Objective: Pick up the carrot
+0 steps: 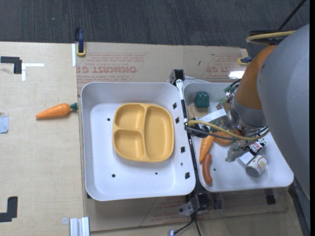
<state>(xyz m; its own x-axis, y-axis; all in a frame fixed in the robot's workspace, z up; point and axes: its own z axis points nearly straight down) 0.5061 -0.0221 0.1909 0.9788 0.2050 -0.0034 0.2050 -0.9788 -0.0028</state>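
Observation:
One carrot (54, 111), orange with a green stub, lies on the bare bench left of the left bin, far from the arm. A second orange carrot-like piece (205, 148) lies at the left side of the right bin (275, 178). The grey arm with its orange band hangs over the right bin, and its gripper (237, 151) sits low there, just right of that orange piece. Another orange shape (224, 141) shows under the wrist, partly hidden. I see nothing clearly held.
A yellow divided plate (143, 132) lies in the left bin (98, 181). The right bin also holds a reddish sausage-like item (207, 170), a green object (201, 100) and a small white can (256, 165). A yellow cable (211, 127) crosses the divider.

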